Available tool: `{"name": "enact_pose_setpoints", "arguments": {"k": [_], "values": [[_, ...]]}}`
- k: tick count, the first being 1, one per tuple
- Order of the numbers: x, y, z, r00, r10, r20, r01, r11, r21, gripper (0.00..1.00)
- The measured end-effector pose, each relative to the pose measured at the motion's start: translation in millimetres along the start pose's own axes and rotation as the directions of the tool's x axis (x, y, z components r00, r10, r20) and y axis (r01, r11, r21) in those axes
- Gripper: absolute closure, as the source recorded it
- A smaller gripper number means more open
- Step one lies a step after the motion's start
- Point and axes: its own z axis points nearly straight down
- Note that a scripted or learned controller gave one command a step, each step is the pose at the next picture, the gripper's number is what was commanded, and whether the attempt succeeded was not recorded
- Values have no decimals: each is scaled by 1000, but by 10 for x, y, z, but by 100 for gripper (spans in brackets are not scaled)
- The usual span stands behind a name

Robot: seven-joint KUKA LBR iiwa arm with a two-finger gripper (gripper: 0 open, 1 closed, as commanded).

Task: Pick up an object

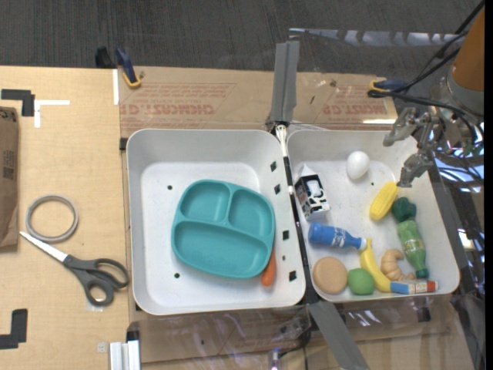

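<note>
We see the gripper (408, 149) poised over the far right corner of the right bin (323, 140), close above the corn (383, 200). We cannot tell from this slant how it is set, since metal parts and cables overlap there, and nothing appears to be held.

The things to pick sit crowded in the right bin, probably so the arm, reaching in from the right, can get at all of them. The corn lies tilted just below the gripper, with an egg (357, 164) near it to the left and a green bottle (410, 241) just beside it on the right. A blue bottle (334, 237) lies on its side mid-bin, and a banana (373, 265), a lime (360, 281), a round bun (330, 274) and a marker (412, 287) bunch along the near wall. A small carton (311, 194) stands by the divide.

The left bin (146, 230) holds a teal plate (223, 228) with a carrot (268, 272) tucked against its edge. We judge the corn the likeliest target, being nearest; its closeness to the green bottle could spoil a clean grip. Scissors (81, 269) and tape (51, 216) rest on the surface (62, 160) well apart.
</note>
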Motion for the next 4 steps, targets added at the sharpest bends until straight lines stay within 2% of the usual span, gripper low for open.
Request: {"name": "enact_pose_setpoints", "arguments": {"k": [1, 2, 3, 4], "values": [[72, -385, 1241, 998, 61, -1, -61, 998, 0, 0], [374, -369, 1401, 985, 171, 0, -171, 985, 0, 0], [577, -373, 1401, 991, 135, 0, -135, 991, 0, 0], [1313, 209, 1398, 980, 201, 2, -201, 980, 0, 0]]}}
